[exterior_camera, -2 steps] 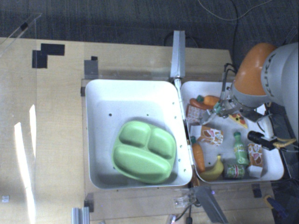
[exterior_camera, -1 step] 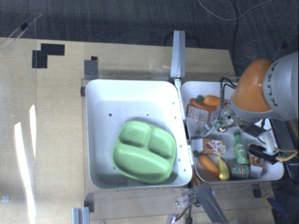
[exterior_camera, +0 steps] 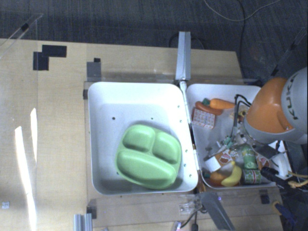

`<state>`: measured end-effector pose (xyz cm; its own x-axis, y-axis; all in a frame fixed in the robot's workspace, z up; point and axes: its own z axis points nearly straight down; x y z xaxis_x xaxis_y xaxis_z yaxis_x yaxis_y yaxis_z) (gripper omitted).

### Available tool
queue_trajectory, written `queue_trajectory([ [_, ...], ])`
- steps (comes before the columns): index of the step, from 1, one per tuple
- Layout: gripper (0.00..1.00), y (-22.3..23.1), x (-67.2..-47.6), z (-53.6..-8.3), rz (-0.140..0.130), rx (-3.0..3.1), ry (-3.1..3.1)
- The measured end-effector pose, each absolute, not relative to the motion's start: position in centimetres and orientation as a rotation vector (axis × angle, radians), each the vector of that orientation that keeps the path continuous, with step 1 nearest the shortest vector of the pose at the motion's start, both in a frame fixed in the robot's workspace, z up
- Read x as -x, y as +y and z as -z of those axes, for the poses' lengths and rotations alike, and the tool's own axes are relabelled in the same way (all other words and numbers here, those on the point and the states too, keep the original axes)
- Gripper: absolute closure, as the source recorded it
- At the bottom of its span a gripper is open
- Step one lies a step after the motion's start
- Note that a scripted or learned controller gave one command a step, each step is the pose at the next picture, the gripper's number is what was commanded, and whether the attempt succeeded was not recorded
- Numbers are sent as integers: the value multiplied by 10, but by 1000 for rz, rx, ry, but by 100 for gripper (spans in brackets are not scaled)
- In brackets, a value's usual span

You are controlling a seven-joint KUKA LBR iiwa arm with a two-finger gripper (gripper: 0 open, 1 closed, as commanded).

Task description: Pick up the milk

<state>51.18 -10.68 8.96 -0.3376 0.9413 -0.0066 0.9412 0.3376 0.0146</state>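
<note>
**Colours on the bench rn**

Both bins (exterior_camera: 103, 143) white. Left one has a light green tray (exterior_camera: 149, 155) w/ 3 compartments. Right bin's a jumble: orange carrot (exterior_camera: 222, 103), red carton w/ white grid pattern (exterior_camera: 203, 118), yellow banana (exterior_camera: 233, 176), green can (exterior_camera: 250, 176). Arm (exterior_camera: 276, 110) grey w/ orange band. Bench (exterior_camera: 53, 143) pale wood w/ black tape marks.

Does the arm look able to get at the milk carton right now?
Probably yes. The milk carton lies near the right bin's far left corner with only the carrot touching it, and the arm hangs over that same bin.
</note>
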Motion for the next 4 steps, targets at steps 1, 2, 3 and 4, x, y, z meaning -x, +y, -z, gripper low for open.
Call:
queue_trajectory([
  [1, 100, -105, -515, -101, -20, -1794, 2557],
  [2, 100, -46, -488, -185, -5, -2254, 2184],
  [3, 0, -46, -488, -185, -5, -2253, 2185],
  [4, 0, -93, -491, -90, -12, -1953, 2441],
])
